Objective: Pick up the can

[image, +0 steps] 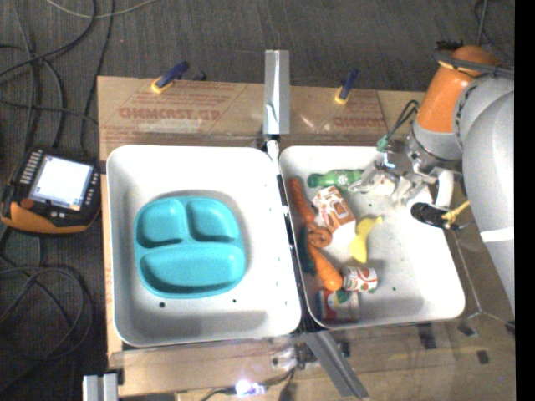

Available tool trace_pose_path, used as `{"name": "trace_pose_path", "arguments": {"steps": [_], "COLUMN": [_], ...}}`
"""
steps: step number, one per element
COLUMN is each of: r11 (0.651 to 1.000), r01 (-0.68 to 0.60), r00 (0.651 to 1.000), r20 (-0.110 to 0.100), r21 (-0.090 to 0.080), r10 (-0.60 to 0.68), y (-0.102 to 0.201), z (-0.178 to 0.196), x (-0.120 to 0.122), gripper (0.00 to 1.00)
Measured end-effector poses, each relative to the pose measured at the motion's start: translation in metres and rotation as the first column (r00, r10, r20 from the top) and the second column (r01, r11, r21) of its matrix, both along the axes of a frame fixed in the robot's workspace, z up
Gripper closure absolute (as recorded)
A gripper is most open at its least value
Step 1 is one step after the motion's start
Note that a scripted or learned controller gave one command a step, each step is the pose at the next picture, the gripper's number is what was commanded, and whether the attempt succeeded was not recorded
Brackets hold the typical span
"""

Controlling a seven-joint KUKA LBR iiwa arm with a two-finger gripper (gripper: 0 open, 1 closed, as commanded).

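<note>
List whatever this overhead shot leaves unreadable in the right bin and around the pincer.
- Pincer: finger spread lost against the grey wrist hardware, too small and blurred to read.
- Can: label print too small to read.
- Dark red item at the right bin's front rim: part hidden under a carrot, identity unclear.
- Green bottle: its right end merges with the pincer; contact cannot be judged.

Left bin held a teal divided tray. Right bin had a green bottle, two carrots, a yellow banana and a red-white carton. Teach pendant sat on the floor, left of bench.
</note>
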State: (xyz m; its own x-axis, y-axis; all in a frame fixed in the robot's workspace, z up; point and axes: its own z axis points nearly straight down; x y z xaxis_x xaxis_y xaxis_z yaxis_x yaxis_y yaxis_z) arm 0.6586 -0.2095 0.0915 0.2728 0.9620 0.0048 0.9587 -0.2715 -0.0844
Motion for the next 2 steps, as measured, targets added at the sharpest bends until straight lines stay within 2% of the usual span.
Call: {"name": "trace_pose_path", "arguments": {"steps": [1, 2], "r11": [0.999, 0.999], "r01": [-0.047, -0.043], "r00": [0.999, 0.999], "r20": [0.008, 0.006], "r21": [-0.004, 0.000], "r10": [0.047, 0.043], "y": [0.0000, -0.0011], "z": [0.0001, 0.0002], "x": [-0.0002, 0.0007], "gripper": [0.00, 0.00]}}
